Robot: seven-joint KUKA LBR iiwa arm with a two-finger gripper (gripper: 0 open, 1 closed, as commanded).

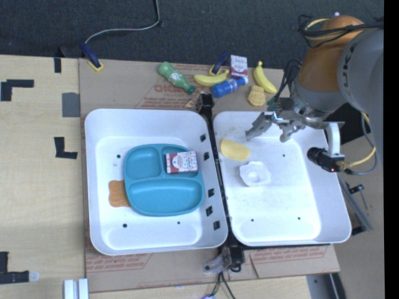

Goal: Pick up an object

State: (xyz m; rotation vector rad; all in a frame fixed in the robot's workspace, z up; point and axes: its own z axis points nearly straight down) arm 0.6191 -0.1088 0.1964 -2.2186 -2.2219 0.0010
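Observation:
My gripper (272, 131) hangs over the back of the right bin (324, 198), its two fingers spread apart with nothing between them. A yellow lemon-like piece (234, 149) lies in that bin just left of and below the fingers. A small white cup-like object (254, 174) rests near the bin's middle. In the left bin (103, 229) a blue divided plate (163, 180) carries a small red and white carton (181, 162), and an orange-brown piece (116, 194) lies at the plate's left edge.
Behind the bins on the cardboard lie a green bottle (174, 76), two bananas (211, 78) (264, 80), a blue bottle (225, 88), a small carton (239, 64) and a yellow waffle-like piece (256, 95). A black clamp (206, 101) sits at the divider's back end.

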